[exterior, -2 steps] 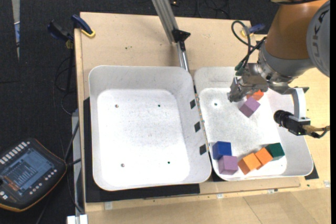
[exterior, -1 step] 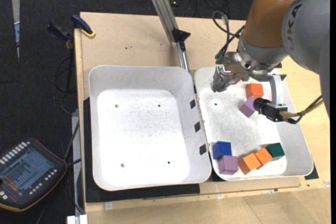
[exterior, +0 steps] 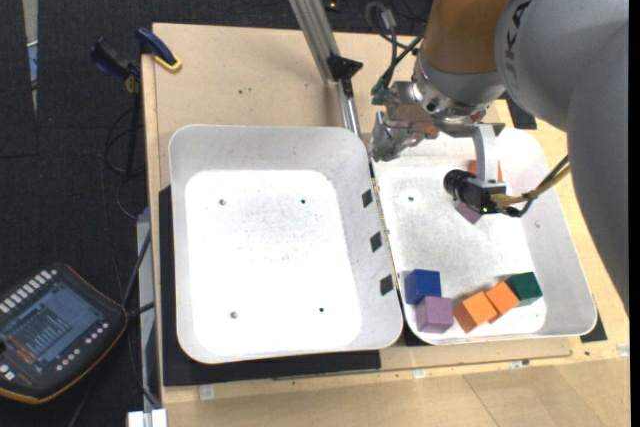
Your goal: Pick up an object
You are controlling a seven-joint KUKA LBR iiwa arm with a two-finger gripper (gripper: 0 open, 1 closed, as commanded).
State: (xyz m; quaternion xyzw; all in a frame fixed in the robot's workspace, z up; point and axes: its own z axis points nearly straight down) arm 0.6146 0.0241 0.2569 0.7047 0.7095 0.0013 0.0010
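Note:
Several small blocks lie along the near edge of the right bin (exterior: 560,260): a blue block (exterior: 423,284), a purple block (exterior: 434,313), two orange blocks (exterior: 478,308) side by side and a green block (exterior: 524,289). Another purple piece (exterior: 468,211) lies mid-bin, partly hidden under a black part of the arm's wrist. My gripper (exterior: 388,141) hangs over the far left corner of the right bin, close to the wall between the bins, well away from the row of blocks. Nothing is visibly held in it.
The left bin (exterior: 190,215) stands beside the right one. A slanted metal pole (exterior: 310,10) ends at a black clamp just behind the gripper. A teach pendant (exterior: 50,325) lies off the bench at lower left. A blue and yellow clamp (exterior: 150,45) sits at the bench's far left corner.

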